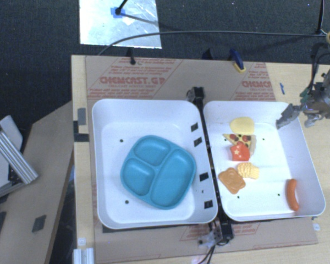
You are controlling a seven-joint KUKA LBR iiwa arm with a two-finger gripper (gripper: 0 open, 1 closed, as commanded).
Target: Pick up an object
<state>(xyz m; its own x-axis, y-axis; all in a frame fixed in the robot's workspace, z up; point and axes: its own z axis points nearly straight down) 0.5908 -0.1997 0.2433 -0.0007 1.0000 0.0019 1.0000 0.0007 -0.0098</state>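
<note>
- Two white bins sit side by side on the desk (55, 147): the left bin (107, 114) and the right bin (311, 180).
- One blue plate (158, 171) with three compartments lies in the left bin, toward its near side.
- Five pieces of toy food lie in the right bin.
- One yellow round piece (242, 125) lies farthest from the camera, in the left half of that bin.
- One pizza slice (247, 139) lies just near of it, touching or almost touching it.
- One red piece (240, 151) lies against the near edge of the pizza slice.
- One pale yellow ridged piece (249, 171) and one brown toast-like piece (231, 180) lie side by side, nearer still; the brown one is on the left and they touch.
- One orange sausage (292, 194) lies alone by the near right corner of the bin, well apart from the rest.
- The gripper (290, 116) hangs over the far right part of the right bin, reaching in from the right.
- One grey finger (287, 117) points left and down; whether the jaws are open or closed I cannot tell.
- Nothing is seen between the jaws, and the gripper is apart from all five food pieces.
</note>
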